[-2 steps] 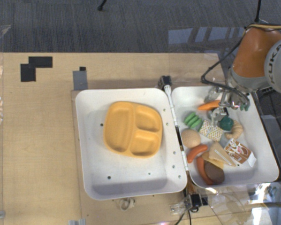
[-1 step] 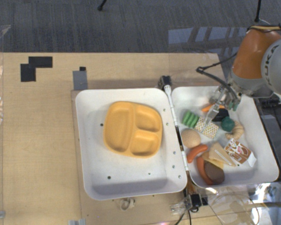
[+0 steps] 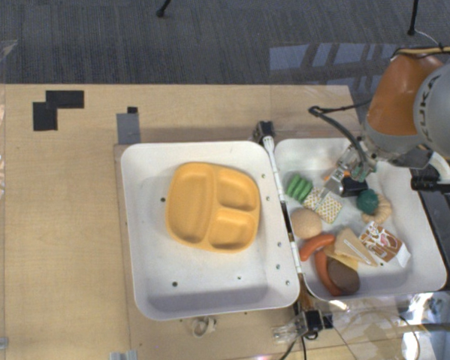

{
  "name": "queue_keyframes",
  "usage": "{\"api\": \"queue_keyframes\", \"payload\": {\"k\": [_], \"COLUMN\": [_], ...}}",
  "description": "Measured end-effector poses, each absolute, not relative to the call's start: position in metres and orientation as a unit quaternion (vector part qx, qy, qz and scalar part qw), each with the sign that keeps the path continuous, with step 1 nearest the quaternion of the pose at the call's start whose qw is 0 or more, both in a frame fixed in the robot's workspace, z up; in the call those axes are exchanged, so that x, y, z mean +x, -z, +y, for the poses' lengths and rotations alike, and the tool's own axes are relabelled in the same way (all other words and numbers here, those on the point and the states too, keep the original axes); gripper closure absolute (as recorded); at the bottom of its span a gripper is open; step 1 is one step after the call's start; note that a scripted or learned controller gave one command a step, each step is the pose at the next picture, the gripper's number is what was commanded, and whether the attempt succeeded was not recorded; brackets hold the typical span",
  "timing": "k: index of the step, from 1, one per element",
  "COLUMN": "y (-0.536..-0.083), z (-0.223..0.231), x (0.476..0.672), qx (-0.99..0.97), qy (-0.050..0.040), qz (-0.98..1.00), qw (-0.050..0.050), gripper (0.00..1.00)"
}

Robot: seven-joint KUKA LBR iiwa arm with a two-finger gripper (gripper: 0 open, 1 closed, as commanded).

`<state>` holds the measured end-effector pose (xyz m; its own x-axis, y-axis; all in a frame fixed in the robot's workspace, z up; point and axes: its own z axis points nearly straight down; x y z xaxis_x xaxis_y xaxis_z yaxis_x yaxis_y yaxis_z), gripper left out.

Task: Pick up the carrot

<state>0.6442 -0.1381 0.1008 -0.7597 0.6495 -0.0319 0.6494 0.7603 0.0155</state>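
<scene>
Two shallow white bins sit side by side on the wooden bench [image 3: 63, 244] we look down on, with grey carpet beyond its far edge. We find the carrot [image 3: 316, 245] in the right bin [image 3: 429, 270], near that bin's left wall and toward its near end; it lies on its side, orange-red and untouched. Just far of it rests a beige egg-shaped piece [image 3: 305, 224], and just near of it a dark brown piece [image 3: 343, 275]. To its right we see a pale wedge [image 3: 352, 247] and a red-and-white packet [image 3: 382, 242]. Farther off lie a patterned square [image 3: 323, 205], a green ridged piece [image 3: 298, 187] and a dark green ball [image 3: 368, 201]. The gripper [image 3: 348, 175] hangs over the far part of this bin, well apart from the carrot; we cannot tell how its jaws stand. The left bin [image 3: 151, 285] holds a yellow divided tray [image 3: 212, 206].
</scene>
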Motion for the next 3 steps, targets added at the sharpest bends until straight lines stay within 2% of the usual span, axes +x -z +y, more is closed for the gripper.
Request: {"api": "queue_keyframes", "payload": {"k": [1, 2, 3], "y": [-0.099, -0.1, -0.1], "z": [-0.117, -0.178, -0.2], "x": [0.66, 0.632, 0.579], "qx": [0.629, 0.578, 0.53], "qy": [-0.006, -0.008, -0.0072], "qz": [0.777, 0.816, 0.848], "qw": [0.013, 0.015, 0.018], "gripper": [0.0, 0.0, 0.0]}}
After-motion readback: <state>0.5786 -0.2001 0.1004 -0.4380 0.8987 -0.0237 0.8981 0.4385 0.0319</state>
